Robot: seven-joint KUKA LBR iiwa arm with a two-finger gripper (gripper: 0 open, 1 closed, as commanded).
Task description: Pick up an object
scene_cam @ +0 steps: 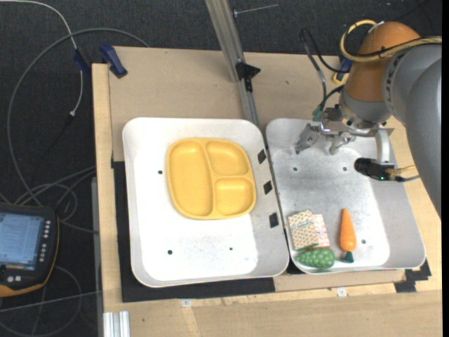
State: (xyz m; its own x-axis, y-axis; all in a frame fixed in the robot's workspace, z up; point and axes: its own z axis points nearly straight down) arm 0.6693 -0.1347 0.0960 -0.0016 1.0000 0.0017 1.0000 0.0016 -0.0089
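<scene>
Near edge of right bin [400, 209]: green vegetable [315, 258], patterned packet [308, 229] and carrot [347, 231], closely grouped. Left bin [140, 209] carries a yellow divided tray [210, 177]. Farther back, the end effector [324, 137] hangs over the right bin's far end, fingers spread, gripping nothing.

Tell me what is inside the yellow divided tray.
The yellow divided tray lies in the left bin. Its three compartments show bare yellow, nothing in them. The bin floor beneath it is covered.
</scene>
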